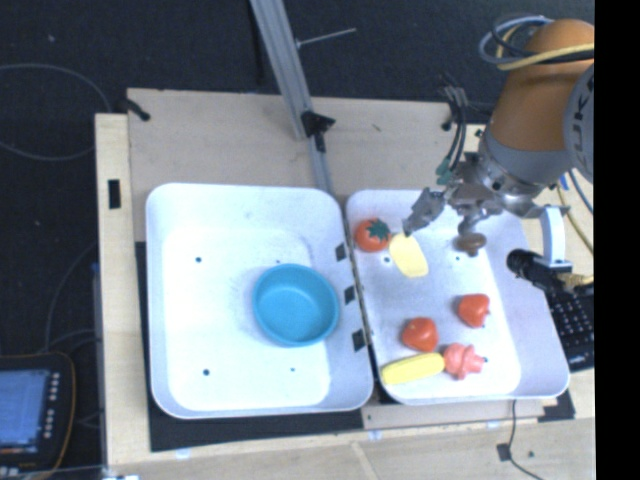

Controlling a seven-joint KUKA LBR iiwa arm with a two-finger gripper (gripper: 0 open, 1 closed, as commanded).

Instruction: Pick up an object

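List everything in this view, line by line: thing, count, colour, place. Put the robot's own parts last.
bins: 2, white, side by side on the bench
bowl: 1, blue, left bin
tomato toys: 3, red, right bin
pale yellow block: 1, right bin, below the gripper
banana-like toy: 1, yellow, right bin's near edge
pink toy: 1, beside it
tablet: 1, lower left
arm: 1, grey and orange, from the right
gripper: 1, over right bin

Bowl point(294, 304) in left bin point(180, 228)

Pale wooden bench point(220, 138) on dark floor point(120, 28) — loose cables, a metal post point(285, 53).
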